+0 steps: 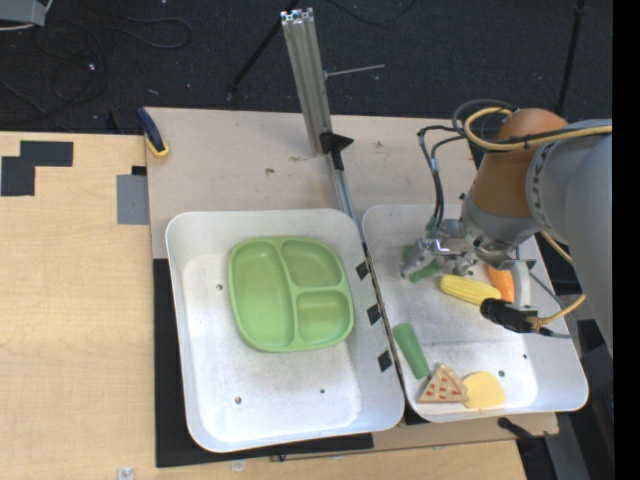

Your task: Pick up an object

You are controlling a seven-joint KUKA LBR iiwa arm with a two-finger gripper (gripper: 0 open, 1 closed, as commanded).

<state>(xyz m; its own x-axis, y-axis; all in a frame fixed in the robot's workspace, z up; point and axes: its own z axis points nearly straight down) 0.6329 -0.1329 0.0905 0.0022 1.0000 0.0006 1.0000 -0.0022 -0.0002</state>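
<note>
The grey arm with its orange band reaches in from the right, and its end effector (440, 251) sits low in the right shallow white bin (560, 388), close to a small green item (418, 264) at its tip. Whether it is released or clenched cannot be told. Just beside it lie a yellow corn cob (468, 289) and an orange carrot (502, 283). Nearer the front lie a green cylinder (410, 349), a pizza slice (442, 387) and a yellow chip (485, 390). The left bin (200, 388) holds a green divided plate (291, 294).
</note>
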